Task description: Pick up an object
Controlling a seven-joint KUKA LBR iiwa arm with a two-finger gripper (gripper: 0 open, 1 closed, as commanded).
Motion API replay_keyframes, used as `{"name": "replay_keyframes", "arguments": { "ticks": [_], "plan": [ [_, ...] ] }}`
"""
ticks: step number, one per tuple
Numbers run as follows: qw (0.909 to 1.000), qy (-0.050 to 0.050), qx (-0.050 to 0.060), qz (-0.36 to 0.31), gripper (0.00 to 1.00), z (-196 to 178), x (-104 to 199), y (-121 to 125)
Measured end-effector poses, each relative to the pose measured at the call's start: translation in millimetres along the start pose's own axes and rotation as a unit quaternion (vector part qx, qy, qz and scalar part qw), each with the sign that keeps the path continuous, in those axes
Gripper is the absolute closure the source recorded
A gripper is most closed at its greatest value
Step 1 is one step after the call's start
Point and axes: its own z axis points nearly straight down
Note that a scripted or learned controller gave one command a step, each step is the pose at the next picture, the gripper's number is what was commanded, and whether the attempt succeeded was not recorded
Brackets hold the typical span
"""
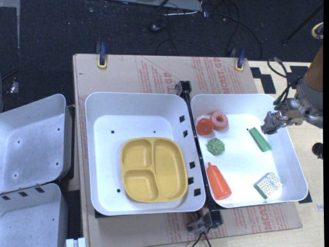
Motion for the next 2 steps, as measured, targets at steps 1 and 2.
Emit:
{"name": "replay_keyframes", "arguments": {
  "ticks": [1,2],
  "plan": [
    [1.0,0.0,0.0,0.0,1.0,-1.1,58.3,18.8],
    [1.0,0.0,0.0,0.0,1.0,9.1,116.2,41.1]
  ]
}}
